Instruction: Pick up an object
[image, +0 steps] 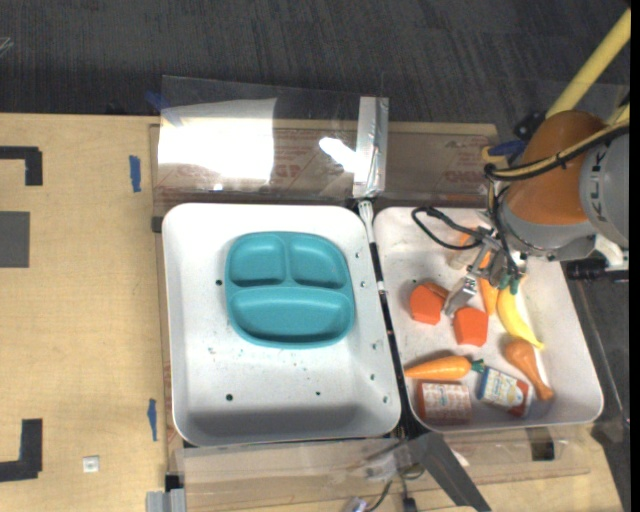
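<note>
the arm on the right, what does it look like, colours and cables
The arm has a grey body with a rounded orange band above the wrist. Black cables loop off it near the wrist, and a small metallic gripper sits at its tip.

Single fixed camera above bench (80, 300), looking down at slant on both bins (185, 300), moderately near.

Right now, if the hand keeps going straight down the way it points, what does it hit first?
Most likely the small orange block in the right white bin: the hand points down just above it. The slanted view leaves depth unclear; the other orange block sits close alongside.
</note>
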